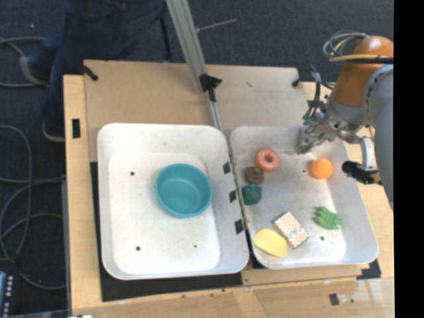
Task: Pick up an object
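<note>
Worktop (146, 91) carries two white bins. Left bin (119, 151) holds a teal bowl (183, 189). Right bin (351, 234) holds a brown piece (254, 174), teal block (252, 194), pink doughnut (267, 159), yellow lemon (270, 242), checkered box (291, 228), orange ball (321, 168) and green toy (327, 218). Pincer (306, 141) hangs over that bin's far edge; whether it is apart or together, I cannot tell.

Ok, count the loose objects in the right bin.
6. Pink donut and brown piece upper left, teal piece below them, orange ball near the gripper, green toy at right, yellow piece and patterned block in front.
</note>
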Robot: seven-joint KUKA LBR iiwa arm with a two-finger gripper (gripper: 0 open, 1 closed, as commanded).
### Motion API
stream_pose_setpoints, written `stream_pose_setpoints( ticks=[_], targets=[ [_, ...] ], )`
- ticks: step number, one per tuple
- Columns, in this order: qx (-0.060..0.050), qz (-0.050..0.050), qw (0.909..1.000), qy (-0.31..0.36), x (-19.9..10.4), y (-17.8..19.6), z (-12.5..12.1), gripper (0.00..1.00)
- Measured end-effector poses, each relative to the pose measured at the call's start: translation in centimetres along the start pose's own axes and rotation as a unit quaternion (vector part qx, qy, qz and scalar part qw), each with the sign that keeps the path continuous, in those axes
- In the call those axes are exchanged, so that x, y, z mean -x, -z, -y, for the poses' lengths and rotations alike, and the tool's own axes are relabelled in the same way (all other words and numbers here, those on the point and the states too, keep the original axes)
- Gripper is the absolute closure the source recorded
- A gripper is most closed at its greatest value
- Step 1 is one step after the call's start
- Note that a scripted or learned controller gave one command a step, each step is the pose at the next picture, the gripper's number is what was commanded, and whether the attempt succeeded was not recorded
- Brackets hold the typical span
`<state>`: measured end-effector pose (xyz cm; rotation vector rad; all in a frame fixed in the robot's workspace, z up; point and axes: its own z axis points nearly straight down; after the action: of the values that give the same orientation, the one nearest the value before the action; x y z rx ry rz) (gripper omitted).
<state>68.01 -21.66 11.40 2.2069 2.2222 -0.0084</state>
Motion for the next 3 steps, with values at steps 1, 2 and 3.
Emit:
stream_pose_setpoints(
  ticks=[1, 2, 3],
  targets=[
    [0.002, -0.004, 1.0, -0.001, 0.4, 4.6, -0.6, 1.0],
    [0.002, -0.005, 1.0, -0.001, -0.3, 9.7, -0.3, 1.0],
    [0.002, -0.005, 1.0, 0.0, -0.2, 13.2, -0.4, 1.0]
  ],
)
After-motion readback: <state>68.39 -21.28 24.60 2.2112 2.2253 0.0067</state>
